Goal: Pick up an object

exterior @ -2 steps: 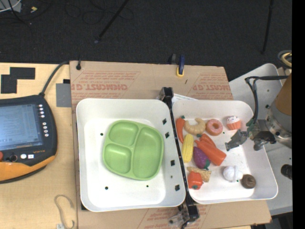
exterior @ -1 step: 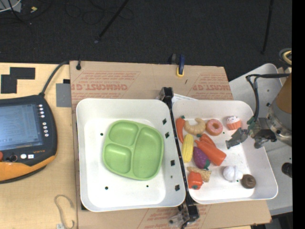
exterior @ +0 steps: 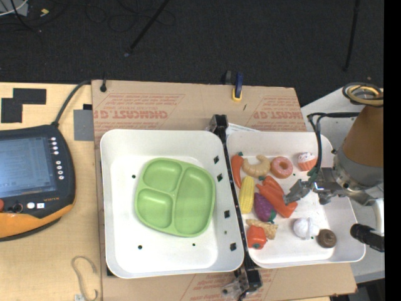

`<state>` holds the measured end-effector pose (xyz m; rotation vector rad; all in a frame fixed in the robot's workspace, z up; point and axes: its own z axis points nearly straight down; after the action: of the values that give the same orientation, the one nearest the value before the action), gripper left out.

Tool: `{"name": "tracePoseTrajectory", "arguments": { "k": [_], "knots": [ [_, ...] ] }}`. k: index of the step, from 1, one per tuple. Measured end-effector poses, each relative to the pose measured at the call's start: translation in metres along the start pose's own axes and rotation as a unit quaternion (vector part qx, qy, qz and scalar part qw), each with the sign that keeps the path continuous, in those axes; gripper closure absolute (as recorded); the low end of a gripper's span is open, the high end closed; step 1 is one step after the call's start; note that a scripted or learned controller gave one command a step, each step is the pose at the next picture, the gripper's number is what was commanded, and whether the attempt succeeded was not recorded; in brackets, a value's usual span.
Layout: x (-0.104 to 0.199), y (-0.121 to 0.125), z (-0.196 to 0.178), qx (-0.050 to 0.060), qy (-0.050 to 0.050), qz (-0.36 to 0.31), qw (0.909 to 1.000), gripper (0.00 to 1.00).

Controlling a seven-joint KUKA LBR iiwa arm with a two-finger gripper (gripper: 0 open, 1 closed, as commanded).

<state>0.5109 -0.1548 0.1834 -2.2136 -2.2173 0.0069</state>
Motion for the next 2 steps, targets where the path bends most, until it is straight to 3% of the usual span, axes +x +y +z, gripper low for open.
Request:
{"name": "tracePoseTrajectory", "arguments": {
  "k": [2],
  "knots": [
    [-0.001, -0.010, 0.098, -0.003, -0.001, 0.000, 1.0000, 0.00]
  ]
}}
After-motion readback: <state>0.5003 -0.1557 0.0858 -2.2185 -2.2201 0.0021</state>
